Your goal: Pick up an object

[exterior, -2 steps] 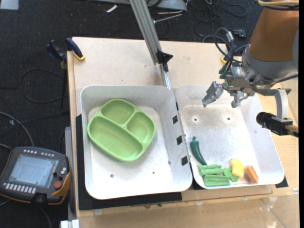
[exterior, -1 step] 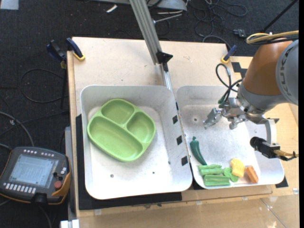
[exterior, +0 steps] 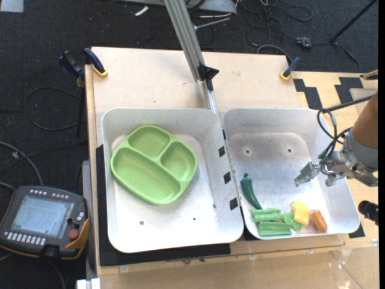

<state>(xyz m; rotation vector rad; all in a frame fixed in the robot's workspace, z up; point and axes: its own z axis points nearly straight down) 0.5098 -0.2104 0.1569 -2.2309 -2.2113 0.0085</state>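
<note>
End effector (exterior: 317,174) over the right bin (exterior: 271,138), fingers spread wide, holding nothing.
Pepper (exterior: 248,189), beans (exterior: 272,220), corn (exterior: 300,212) and carrot (exterior: 319,221) lie below it; a plate (exterior: 154,163) sits in the left bin (exterior: 120,221).

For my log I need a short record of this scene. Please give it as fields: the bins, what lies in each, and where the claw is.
left bin: holds a green divided plate
right bin: holds toy food along its near edge
toy food: dark green pepper, light green bean pods, yellow piece, orange piece
claw: above the right side of the right bin, apart from the food
held object: none seen
</note>
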